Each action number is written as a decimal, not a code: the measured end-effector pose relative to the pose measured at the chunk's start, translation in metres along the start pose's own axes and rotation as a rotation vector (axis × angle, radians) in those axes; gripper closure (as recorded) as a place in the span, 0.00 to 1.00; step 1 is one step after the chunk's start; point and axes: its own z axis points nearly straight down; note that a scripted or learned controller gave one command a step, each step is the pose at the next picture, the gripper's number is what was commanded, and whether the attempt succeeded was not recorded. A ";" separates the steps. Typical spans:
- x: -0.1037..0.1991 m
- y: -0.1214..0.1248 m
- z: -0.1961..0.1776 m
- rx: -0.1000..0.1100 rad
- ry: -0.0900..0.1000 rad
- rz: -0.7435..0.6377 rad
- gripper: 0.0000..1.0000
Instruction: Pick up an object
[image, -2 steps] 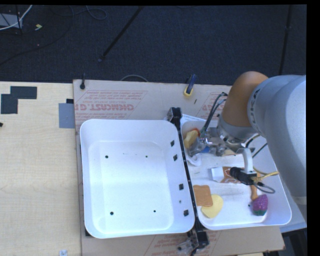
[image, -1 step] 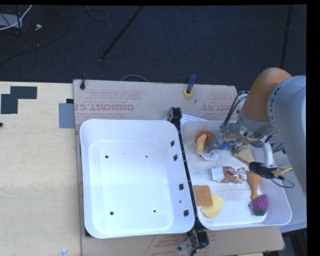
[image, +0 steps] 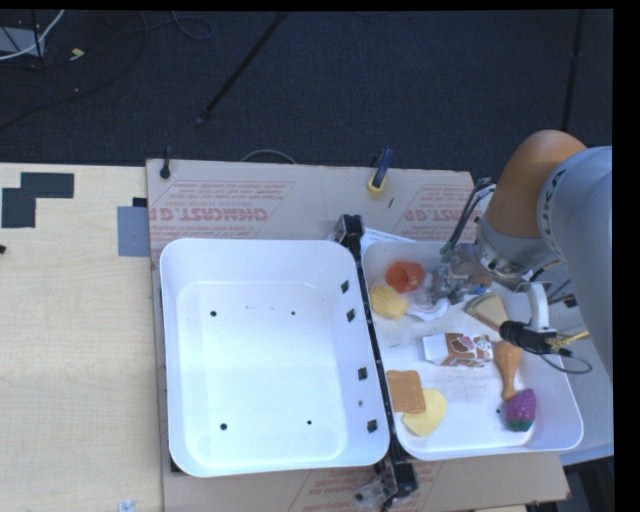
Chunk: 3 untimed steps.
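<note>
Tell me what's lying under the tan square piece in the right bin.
The tan square lies partly over a yellow piece, whose right and lower parts stick out. The rest of it is covered.

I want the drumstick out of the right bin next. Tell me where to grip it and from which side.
Probably best: grip the drumstick across its narrow tan shaft, coming straight down from above. It lies flat, running up-down in the view, so set the jaws left-right. The shaft is slim; the purple toy crowds its lower end, while the bin floor beside the shaft is bare.

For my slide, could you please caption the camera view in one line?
KUKA arm's hand lowered into the right bin among small toys, beside an orange-red ball; left bin alongside.
</note>
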 end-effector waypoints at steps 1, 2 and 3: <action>-0.001 -0.091 0.009 -0.009 -0.002 0.003 1.00; 0.065 -0.053 -0.043 -0.010 -0.002 -0.004 1.00; 0.071 -0.018 0.013 -0.007 -0.003 0.000 1.00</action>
